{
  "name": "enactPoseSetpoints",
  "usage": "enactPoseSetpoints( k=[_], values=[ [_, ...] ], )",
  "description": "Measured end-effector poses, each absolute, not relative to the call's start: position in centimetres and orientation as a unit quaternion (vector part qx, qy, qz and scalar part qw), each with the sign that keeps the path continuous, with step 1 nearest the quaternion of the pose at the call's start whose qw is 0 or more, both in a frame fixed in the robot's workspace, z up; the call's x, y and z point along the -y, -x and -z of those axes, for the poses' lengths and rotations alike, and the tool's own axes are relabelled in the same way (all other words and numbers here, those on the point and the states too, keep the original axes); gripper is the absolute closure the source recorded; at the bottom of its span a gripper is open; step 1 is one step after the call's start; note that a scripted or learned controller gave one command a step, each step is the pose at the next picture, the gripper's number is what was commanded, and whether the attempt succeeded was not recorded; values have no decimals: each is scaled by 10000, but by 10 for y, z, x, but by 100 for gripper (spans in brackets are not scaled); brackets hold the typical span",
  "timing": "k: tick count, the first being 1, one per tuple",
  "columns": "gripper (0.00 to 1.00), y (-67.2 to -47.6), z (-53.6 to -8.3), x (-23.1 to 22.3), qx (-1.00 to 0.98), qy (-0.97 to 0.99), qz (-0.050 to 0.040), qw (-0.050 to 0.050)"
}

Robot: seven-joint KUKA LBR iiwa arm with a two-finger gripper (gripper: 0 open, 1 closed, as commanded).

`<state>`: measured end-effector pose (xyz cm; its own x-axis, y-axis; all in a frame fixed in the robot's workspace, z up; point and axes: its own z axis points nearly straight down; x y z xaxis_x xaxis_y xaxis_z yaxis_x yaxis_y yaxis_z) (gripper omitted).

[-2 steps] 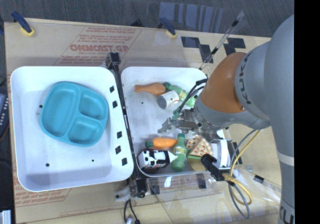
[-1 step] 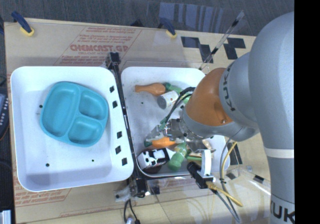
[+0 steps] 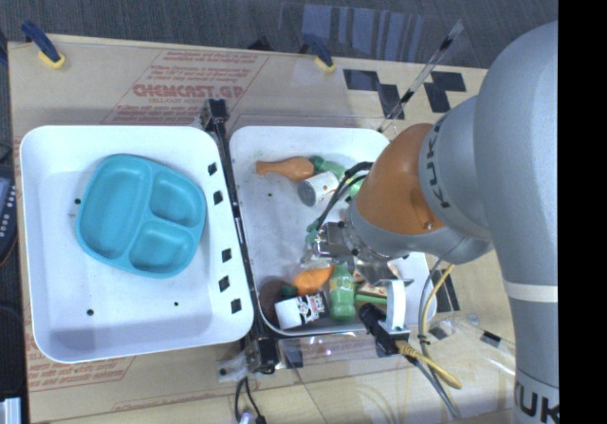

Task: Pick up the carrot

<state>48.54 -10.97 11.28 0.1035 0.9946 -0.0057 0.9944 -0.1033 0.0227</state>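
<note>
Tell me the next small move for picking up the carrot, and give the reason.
Probably a short, careful descent onto the carrot. The hand sits low in the right bin, right beside the orange carrot, which lies crowded against a green item and a dark bottle near the bin's front wall. Whether anything is gripped cannot be told.

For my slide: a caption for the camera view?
Grey KUKA arm reaching over the right white bin near a small orange carrot.
</note>
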Motion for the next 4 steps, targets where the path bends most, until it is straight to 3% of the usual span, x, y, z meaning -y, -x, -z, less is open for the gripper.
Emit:
enactPoseSetpoints(
  k=[1, 2, 3, 4],
  values=[
    [0, -485, -112, 109, -6699, -7423, -47, 93],
    [0, -480, -97, 130, -7558, -6548, -22, 29],
    [100, -484, -109, 131, -7584, -6517, -34, 87],
    [0, -484, -109, 131, -7589, -6512, -29, 83]
  ],
)
